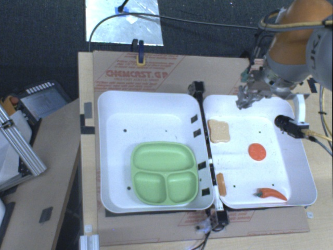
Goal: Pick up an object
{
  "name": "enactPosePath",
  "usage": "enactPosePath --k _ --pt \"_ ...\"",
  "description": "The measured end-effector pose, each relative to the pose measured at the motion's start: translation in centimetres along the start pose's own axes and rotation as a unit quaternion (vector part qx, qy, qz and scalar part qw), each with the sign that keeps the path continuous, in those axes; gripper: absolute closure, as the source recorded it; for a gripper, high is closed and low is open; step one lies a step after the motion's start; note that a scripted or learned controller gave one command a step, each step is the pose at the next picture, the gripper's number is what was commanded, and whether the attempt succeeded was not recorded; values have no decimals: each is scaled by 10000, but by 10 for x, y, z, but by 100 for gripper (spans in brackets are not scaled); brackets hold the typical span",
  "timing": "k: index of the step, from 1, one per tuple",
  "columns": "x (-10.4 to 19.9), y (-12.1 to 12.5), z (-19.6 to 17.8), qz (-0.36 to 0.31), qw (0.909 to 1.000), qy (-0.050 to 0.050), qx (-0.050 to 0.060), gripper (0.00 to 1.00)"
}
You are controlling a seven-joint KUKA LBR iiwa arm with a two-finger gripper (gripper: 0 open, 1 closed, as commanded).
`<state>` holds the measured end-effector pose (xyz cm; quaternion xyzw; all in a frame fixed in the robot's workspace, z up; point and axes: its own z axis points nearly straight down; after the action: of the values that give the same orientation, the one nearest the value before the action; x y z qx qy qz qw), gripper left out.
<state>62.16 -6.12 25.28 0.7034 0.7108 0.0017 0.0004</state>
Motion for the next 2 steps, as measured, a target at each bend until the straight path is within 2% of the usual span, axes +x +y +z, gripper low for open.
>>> enactPosePath --k 1,2 --pt "48 1 14 8 10000 1 11 100" --pt "103 1 8 1 10000 4 7 100"
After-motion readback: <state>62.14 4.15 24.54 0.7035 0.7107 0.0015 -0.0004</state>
